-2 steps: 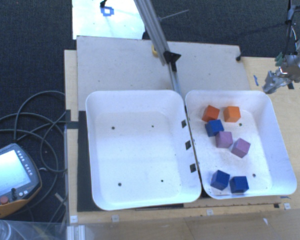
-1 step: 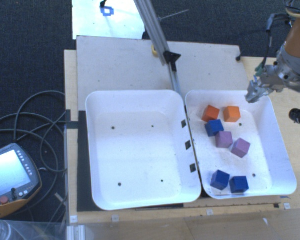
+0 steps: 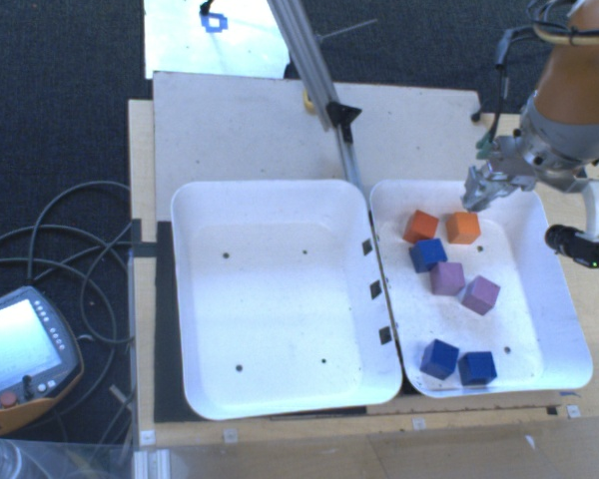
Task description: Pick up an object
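The right bin [image 3: 549, 297] holds several cubes. Two orange cubes [image 3: 420, 226] [image 3: 463, 228] lie side by side near its far end. A blue cube [image 3: 427, 254] sits just below them, with two purple cubes [image 3: 447, 277] [image 3: 480, 294] beside it. Two more blue cubes [image 3: 439, 357] [image 3: 477, 367] rest near the front wall. My gripper [image 3: 479, 196] hangs over the far end of this bin, just above and slightly right of the right-hand orange cube. Nothing shows between its fingers.
The left bin [image 3: 280, 297] stands beside the right one. A slanted metal pole [image 3: 304, 43] crosses above the far edge of the bench. Cables and a teach pendant [image 3: 20, 352] lie on the floor at the left.
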`<state>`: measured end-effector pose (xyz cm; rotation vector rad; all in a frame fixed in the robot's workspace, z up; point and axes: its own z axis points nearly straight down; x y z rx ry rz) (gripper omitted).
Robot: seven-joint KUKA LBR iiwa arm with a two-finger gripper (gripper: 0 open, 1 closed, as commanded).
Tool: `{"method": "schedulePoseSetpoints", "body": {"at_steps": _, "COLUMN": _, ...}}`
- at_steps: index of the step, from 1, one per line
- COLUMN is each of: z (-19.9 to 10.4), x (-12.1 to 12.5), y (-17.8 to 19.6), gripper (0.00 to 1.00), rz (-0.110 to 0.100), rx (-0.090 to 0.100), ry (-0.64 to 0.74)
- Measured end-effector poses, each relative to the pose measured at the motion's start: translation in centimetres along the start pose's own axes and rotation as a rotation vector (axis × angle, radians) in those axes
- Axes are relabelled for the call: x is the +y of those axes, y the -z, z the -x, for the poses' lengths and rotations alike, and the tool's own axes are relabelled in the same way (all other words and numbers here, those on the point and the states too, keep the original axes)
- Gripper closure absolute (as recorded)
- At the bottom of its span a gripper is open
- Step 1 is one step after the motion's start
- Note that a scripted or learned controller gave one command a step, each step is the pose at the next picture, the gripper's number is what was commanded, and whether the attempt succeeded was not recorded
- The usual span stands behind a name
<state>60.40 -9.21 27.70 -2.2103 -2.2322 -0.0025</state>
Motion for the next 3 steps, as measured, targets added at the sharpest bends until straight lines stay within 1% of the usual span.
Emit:
{"method": "schedulePoseSetpoints", "body": {"at_steps": 1, "z": -4.3, "x": -1.1, "y": -0.2, "gripper": 1.00, "rz": 0.000, "rx": 0.000, "ry": 0.000}}
{"method": "schedulePoseSetpoints", "body": {"at_steps": 2, "z": -9.7, "x": -2.6, "y": -2.2, "gripper": 1.00, "rz": -0.002, "rx": 0.001, "ry": 0.000}}
{"method": "schedulePoseSetpoints", "body": {"at_steps": 3, "z": -15.1, "x": -4.1, "y": -2.0, "gripper": 1.00, "rz": -0.001, "rx": 0.002, "ry": 0.001}}
